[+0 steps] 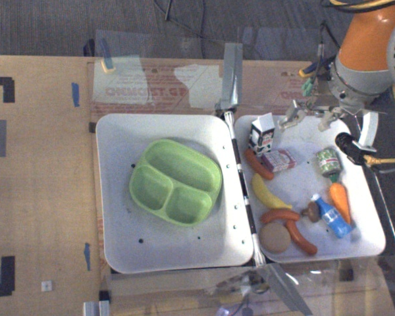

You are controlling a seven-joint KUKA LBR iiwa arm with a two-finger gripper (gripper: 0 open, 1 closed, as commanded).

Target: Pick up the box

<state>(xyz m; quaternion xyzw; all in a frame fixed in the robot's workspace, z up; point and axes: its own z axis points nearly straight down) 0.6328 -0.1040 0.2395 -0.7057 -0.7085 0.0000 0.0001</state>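
A small pink box (278, 160) lies flat in the right bin (372, 239), near the bin's back left. Just behind it stands a small white and black carton (262, 132). My gripper (311, 115) hangs over the bin's back edge, to the right of the carton and behind the pink box. Its fingers stand apart and open, with nothing between them. The grey arm with its orange band rises toward the top right corner.
The right bin also holds a red sausage (258, 164), a banana (266, 193), two more sausages (296, 229), a brown round item (274, 237), a blue bottle (330, 217), a carrot (341, 201) and a green can (328, 161). A green divided plate (176, 182) sits in the left bin (115, 242).
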